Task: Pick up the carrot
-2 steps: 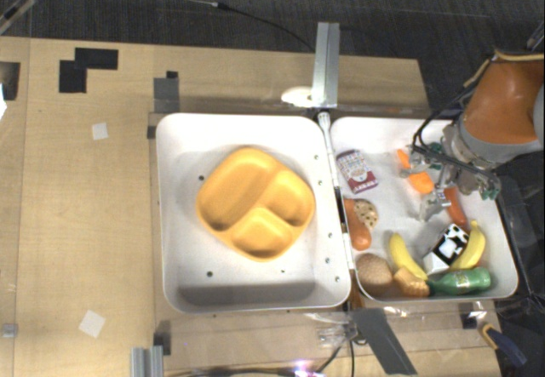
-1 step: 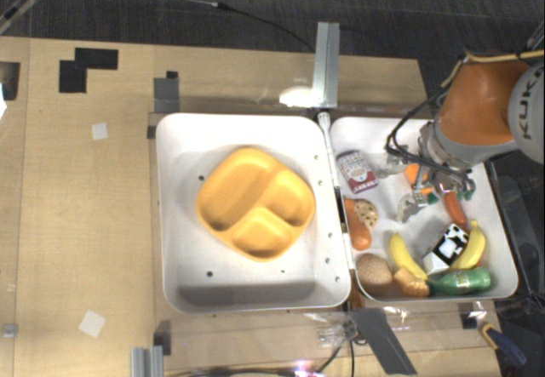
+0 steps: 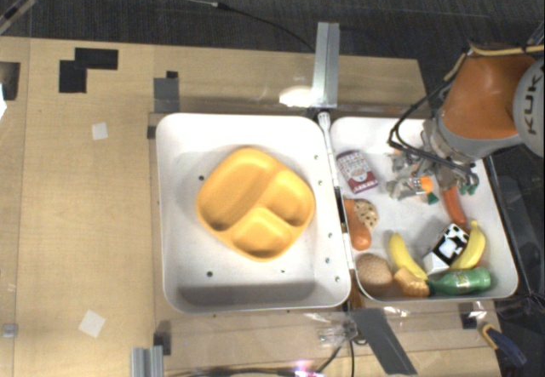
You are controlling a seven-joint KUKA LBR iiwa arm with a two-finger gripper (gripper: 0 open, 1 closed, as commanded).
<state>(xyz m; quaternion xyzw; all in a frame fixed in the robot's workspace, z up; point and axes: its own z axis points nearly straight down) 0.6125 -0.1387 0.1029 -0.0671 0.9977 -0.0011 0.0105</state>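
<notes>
Carrot, orange and slim, lies in the right bin near its right wall, slanting down and to the right. Its upper end sits just under the gripper, which hangs low over the upper part of that bin below the arm's orange band. Whether the gripper is spread or closed cannot be told: its metal parts blur together with a small orange patch among them, and nothing is clearly seen held.

Left of the gripper, a small red and white packet lies near the bin's left wall. Below it sits a cookie, touching a reddish sausage-like piece. Farther down are a brown potato-like lump and a yellow banana leaning over a small orange-brown piece. A green bottle-shaped item lies along the bottom wall, with a second banana and a black and white box just above it, below the carrot's lower end.

The left bin holds a yellow divided plate near its middle. Both bins rest on the wooden bench.
</notes>
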